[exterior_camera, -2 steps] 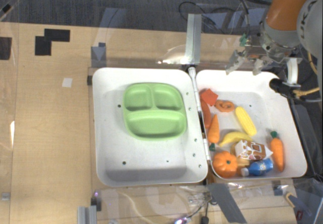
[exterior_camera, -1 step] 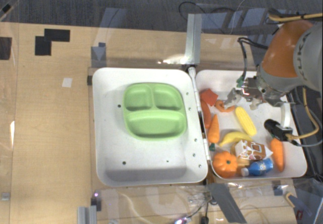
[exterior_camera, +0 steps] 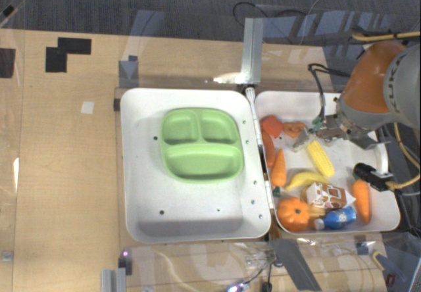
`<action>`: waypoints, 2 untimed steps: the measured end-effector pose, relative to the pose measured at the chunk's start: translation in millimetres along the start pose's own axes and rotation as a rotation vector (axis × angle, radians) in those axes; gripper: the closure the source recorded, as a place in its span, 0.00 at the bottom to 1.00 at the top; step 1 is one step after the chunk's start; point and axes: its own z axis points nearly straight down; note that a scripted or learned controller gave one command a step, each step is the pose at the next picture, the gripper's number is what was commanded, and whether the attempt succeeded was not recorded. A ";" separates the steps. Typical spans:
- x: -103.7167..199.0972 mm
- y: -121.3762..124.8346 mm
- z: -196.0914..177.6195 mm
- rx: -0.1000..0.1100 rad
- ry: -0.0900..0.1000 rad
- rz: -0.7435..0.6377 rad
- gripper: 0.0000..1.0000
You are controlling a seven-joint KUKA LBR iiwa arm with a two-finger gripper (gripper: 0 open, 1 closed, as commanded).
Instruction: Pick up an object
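Note:
The right bin (exterior_camera: 392, 213) holds several toy foods: a yellow corn cob (exterior_camera: 321, 158), a banana (exterior_camera: 302, 181), a carrot (exterior_camera: 279, 167), a pumpkin (exterior_camera: 293, 213), a small carton (exterior_camera: 325, 197), a blue item (exterior_camera: 339, 218), a second carrot (exterior_camera: 362, 200) and a red piece (exterior_camera: 271, 127). My gripper (exterior_camera: 310, 135) hangs low over the back of this bin. It is just above the corn's far end and beside a small orange piece (exterior_camera: 293, 129). I see nothing held in it.
The left bin (exterior_camera: 135, 172) carries a green divided plate (exterior_camera: 200, 145). A metal post (exterior_camera: 252, 50) rises behind the seam between the bins. The arm's orange band (exterior_camera: 368, 83) hovers over the right bin's back right corner.

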 end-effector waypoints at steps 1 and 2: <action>9.3 3.8 0.0 -0.001 -0.002 0.170 0.00; 10.5 7.0 -11.8 -0.007 -0.001 0.167 1.00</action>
